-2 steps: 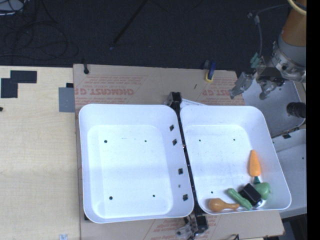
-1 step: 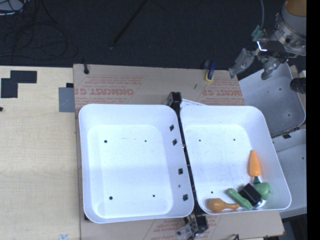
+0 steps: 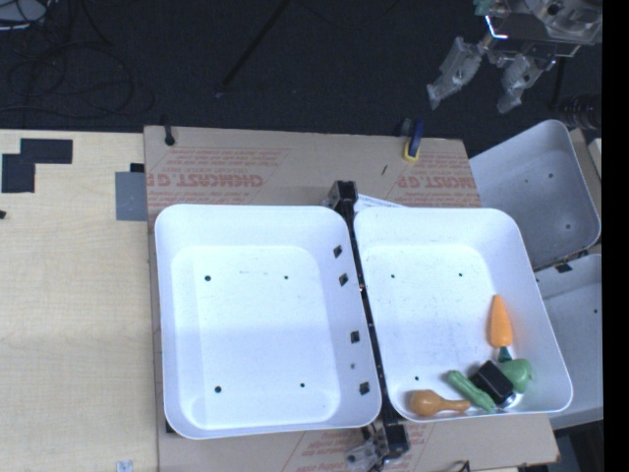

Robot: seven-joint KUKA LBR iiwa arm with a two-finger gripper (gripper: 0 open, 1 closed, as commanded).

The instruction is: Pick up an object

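Down in the near right corner of the right-hand bin (image 3: 432, 226) lies the whole choice of things to pick: an orange carrot-shaped piece (image 3: 500, 323) by the right wall, a small black block (image 3: 491, 382) below it, a green piece (image 3: 470, 386) just left of the block with a rounder green lump (image 3: 517, 371) at the block's right, and an orange gourd-shaped piece (image 3: 436, 402) against the near wall. The black block touches or overlaps the green piece; which lies on top I cannot settle. The left-hand bin (image 3: 177, 226) carries nothing to grasp.

Up at the top right, well apart from all of this and beyond the surface's (image 3: 69, 283) far edge, hangs the end effector (image 3: 484, 79), its two fingers (image 3: 451, 73) spread wide with nothing between them.

By their look these are small toy items, probably light plastic or rubber, smooth and apt to slide or roll under a pinch. The carrot-shaped piece seems the best candidate: it lies by itself, clear of the cluster, and its long body offers two opposite flanks. Closing across its thicker middle, with fingers set crosswise to its length, should hold better than gripping the tapered tip. Its nearness to the wall may crowd one finger. The gourd-shaped piece would want a grip at its round belly, not the thin neck.
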